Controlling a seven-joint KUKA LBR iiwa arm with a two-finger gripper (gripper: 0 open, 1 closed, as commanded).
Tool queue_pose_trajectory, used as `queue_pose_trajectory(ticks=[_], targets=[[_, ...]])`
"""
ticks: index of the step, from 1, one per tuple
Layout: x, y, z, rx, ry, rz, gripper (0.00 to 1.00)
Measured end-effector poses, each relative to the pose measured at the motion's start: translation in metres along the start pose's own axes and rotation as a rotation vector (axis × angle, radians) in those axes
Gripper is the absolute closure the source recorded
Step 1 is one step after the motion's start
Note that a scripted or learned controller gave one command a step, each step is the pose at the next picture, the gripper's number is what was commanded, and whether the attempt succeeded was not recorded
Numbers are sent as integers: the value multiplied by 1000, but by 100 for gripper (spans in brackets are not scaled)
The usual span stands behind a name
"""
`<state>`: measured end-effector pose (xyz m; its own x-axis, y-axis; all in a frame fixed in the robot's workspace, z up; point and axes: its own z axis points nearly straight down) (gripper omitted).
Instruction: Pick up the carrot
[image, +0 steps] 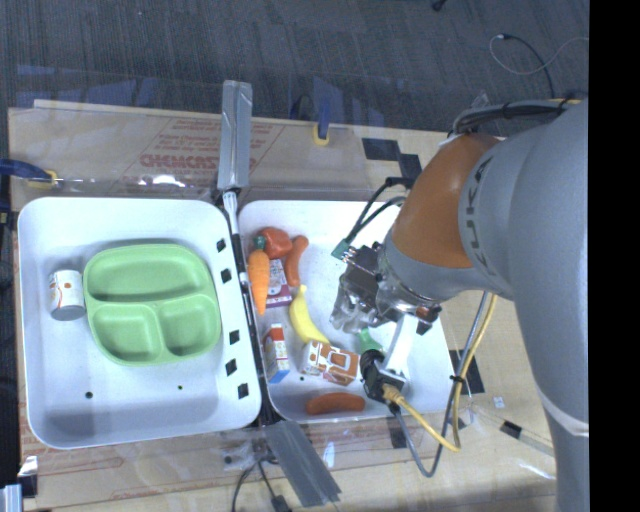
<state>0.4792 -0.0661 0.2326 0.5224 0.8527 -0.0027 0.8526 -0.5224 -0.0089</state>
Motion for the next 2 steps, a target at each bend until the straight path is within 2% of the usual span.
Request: queue_pose_trajectory(ticks=[1,2], targets=[[4,2,-31,-3,2,450,100],[63,-42,-55,-6,4,441,100]])
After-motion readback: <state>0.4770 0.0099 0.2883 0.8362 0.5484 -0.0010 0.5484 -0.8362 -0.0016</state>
